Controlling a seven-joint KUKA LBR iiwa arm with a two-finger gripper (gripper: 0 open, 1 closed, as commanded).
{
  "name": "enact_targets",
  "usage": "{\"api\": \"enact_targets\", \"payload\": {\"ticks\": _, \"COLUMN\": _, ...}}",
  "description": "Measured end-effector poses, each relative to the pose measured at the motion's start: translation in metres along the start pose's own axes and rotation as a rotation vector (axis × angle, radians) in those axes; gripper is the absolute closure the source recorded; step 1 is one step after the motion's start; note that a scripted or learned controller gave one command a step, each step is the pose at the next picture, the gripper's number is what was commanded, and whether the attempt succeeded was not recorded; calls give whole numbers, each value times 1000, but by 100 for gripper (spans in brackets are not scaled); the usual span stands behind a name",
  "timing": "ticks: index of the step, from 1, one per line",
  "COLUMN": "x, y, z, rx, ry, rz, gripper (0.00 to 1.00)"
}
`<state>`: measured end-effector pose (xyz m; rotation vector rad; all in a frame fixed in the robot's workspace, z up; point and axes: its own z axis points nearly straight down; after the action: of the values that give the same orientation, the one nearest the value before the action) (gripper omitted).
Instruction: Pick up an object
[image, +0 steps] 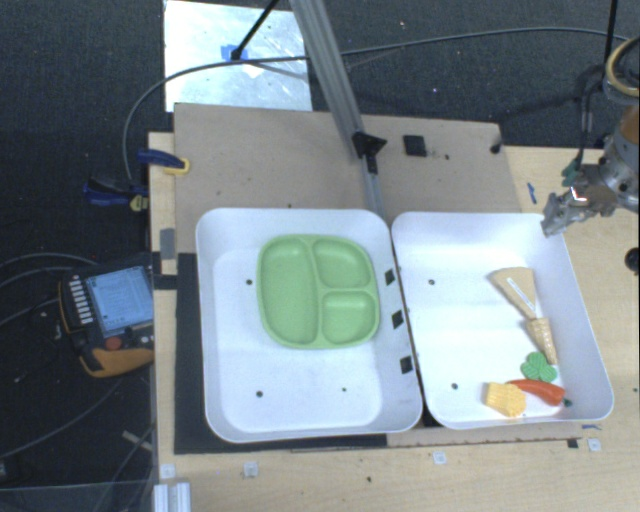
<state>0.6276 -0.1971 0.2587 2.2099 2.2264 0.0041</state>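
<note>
- Toy food items, right bin: a tan wedge-shaped piece (513, 287) lies in the right half of the bin, near its far-right wall; just below it, a small waffle-patterned cone (542, 338) points toward the near edge.
- Near-right corner of the same bin: a green leafy piece (538, 366), an orange-red carrot-like piece (542, 389) and a yellow corn-like piece (506, 399) are clustered together, touching or almost touching one another.
- Right bin (450, 300): shallow, white; its left and middle floor is bare apart from a few small dark dots.
- Left bin (300, 395): shallow, white, set edge to edge with the right bin; it holds a green divided plate (318, 291) with three compartments, lying flat in the far half.
- Gripper (556, 212): seen at the far-right corner of the right bin, over its rim, well apart from every toy; whether its fingers are open or closed cannot be told, and nothing is seen between them.
- Arm (618, 150): grey, entering from the right edge.
- Surroundings: brown bench board (270, 150); a grey pole (335, 75) slanting down to the bins' far edge; a blue-faced handheld unit (112, 305) with cables on the dark floor at left.
</note>
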Motion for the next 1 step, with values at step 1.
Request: {"api": "enact_targets", "payload": {"ticks": 1, "x": 51, "y": 9, "z": -6, "rx": 1, "ry": 3, "rz": -3, "gripper": 100}}
